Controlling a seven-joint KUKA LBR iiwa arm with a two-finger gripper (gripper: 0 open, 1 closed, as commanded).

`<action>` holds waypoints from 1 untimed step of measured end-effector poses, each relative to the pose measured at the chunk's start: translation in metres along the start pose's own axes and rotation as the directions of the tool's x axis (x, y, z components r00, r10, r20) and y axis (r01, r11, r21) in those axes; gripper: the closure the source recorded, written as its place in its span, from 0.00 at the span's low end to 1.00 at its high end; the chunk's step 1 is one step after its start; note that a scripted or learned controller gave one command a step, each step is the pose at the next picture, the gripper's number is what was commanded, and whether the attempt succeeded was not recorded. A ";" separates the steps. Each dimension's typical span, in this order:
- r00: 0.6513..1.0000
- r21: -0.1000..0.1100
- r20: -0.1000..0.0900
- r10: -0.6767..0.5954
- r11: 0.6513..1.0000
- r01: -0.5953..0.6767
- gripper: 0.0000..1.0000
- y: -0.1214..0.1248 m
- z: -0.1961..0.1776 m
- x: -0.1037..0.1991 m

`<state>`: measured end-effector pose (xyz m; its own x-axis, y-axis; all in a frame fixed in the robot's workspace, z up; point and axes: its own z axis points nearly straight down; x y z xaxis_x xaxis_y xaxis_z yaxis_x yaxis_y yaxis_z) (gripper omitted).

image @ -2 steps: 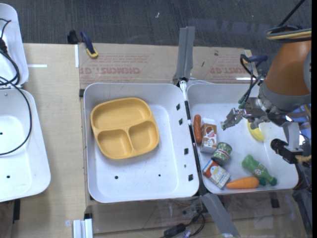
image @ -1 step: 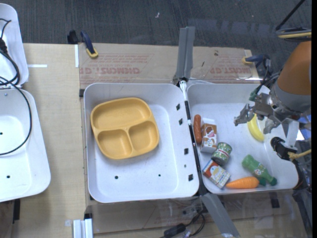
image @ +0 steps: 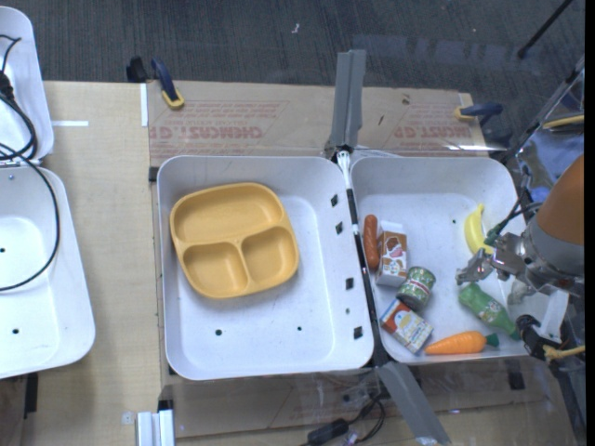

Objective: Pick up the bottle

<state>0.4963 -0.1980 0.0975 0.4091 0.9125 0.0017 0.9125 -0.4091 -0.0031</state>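
Resting on cardboard over dark carpet, two bins; fingers spread above the green bottle.

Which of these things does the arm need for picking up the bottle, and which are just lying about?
For the job:
green bottle
gripper, just above the bottle

Lying about:
yellow divided plate
banana
carrot
sausage
green can
two small cartons
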 end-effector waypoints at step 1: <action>1.000 0.002 0.000 0.003 1.000 -0.003 1.00 0.000 -0.008 0.000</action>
<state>0.4963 -0.1984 0.1050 0.4116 0.9114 0.0018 0.9114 -0.4115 -0.0053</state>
